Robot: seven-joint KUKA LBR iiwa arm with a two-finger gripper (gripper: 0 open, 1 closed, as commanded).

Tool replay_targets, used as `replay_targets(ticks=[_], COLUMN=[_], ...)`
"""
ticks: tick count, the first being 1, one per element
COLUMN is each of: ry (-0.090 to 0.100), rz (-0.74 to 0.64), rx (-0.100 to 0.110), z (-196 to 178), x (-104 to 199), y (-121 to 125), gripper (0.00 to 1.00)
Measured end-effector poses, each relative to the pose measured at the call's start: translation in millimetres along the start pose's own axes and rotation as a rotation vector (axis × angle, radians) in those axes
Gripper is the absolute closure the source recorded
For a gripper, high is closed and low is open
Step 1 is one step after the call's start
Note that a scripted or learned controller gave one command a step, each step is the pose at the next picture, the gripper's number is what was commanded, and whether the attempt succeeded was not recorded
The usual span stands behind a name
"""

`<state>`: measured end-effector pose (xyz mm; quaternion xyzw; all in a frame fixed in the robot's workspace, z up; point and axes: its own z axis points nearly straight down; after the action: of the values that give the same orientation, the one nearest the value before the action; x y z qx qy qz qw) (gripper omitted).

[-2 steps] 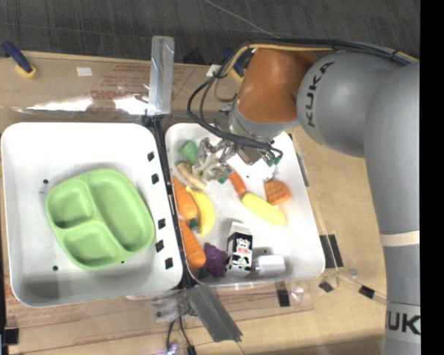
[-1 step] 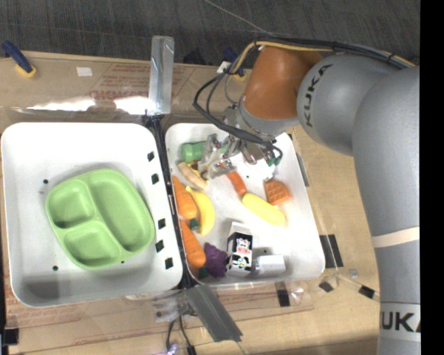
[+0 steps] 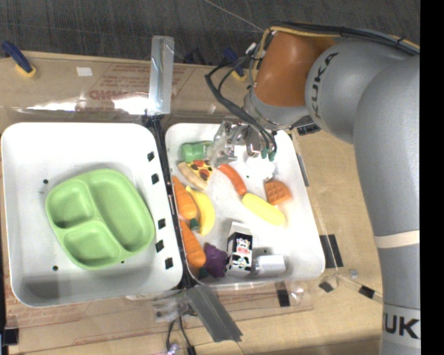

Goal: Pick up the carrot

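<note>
CLAW (image 3: pixel 236 143): hovering at right bin (image 3: pixel 306 198) far edge, opening indeterminate | CARROT (image 3: pixel 191 244): lying along bin's left wall, beside banana (image 3: pixel 202 209), above purple toy (image 3: pixel 216 259) | RISK: wall and crowding neighbours possibly blocking finger entry, causing slip or wrong pick.

My gripper (image 3: pixel 233 145) hangs over the right bin's (image 3: pixel 304 198) far end, near the pizza slice (image 3: pixel 197 171); the carrot (image 3: pixel 192 245) lies against the left wall.

Dark ribbed carpet floor (image 3: pixel 96 6), tan wooden bench (image 3: pixel 340 302), blue clamp (image 3: pixel 18 59)
</note>
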<state>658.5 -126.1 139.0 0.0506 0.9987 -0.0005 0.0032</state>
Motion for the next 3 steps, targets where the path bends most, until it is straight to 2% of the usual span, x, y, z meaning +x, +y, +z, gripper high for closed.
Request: replay_targets(ticks=[1,2,3], ry=[0.005,0.007,0.001], rz=[0.069,-0.120,0.194], rx=[0.000,-0.002,0.001], z=[7.0,15.9,31.7], x=[2.9,24.3,-4.5], y=[-24.3,20.4,-48.4], gripper=[1.00,1.00,1.00])
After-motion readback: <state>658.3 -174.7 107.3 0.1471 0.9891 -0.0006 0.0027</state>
